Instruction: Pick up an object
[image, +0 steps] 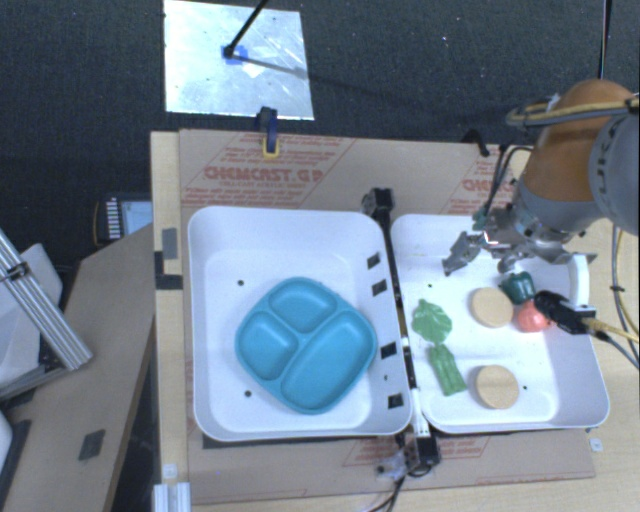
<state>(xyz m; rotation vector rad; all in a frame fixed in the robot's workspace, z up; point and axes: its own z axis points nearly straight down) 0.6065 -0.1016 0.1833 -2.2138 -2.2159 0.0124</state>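
The right white bin (570, 400) holds several small things. A green leafy piece (432, 320) lies near its left wall, with a green stick-shaped piece (447, 369) just below it. One tan disc (491, 307) sits mid-bin and another tan disc (496, 386) lies nearer the front. A red-pink ball (531, 318) rests against a teal piece (518, 287) to the right. My gripper (462, 255) hangs over the back part of this bin, up and left of the upper tan disc, and I see nothing held in it.
The left white bin (220, 240) holds a blue divided plate (306, 343). A black-clipped divider (390, 300) separates the two bins. The arm's orange band (575, 110) rises at the upper right, over the right bin's far corner.
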